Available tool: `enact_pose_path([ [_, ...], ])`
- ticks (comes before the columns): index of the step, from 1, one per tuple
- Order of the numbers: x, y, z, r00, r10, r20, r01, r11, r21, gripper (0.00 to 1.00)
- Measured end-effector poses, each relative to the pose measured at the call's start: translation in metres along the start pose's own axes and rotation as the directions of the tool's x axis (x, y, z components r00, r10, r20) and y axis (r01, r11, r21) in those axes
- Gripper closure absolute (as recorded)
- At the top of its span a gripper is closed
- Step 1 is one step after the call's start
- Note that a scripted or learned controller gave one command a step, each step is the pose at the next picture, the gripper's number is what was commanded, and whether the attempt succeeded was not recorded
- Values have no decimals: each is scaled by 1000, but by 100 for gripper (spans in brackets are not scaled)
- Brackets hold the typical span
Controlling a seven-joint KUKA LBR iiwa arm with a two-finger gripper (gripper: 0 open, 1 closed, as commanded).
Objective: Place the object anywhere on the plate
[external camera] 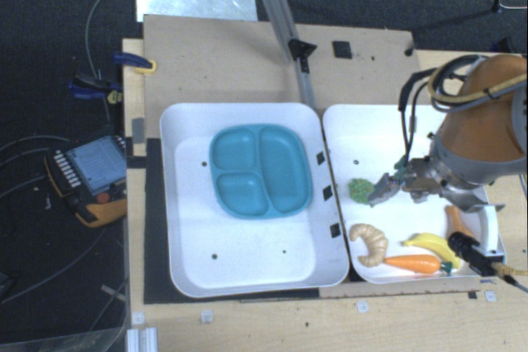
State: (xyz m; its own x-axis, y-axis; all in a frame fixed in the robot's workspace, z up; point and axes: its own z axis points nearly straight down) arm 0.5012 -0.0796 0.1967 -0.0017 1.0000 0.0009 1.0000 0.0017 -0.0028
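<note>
Fingers beside broccoli — plate apart

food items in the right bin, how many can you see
4: broccoli by the gripper at the bin's left side, a croissant below it, then a carrot and a banana along the near edge. The arm may hide more.
</note>
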Motion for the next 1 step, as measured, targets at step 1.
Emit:
enact_pose_path([
  [1, -4, -10, 49, 1000, 1, 0, -1, 1000, 1, 0],
])
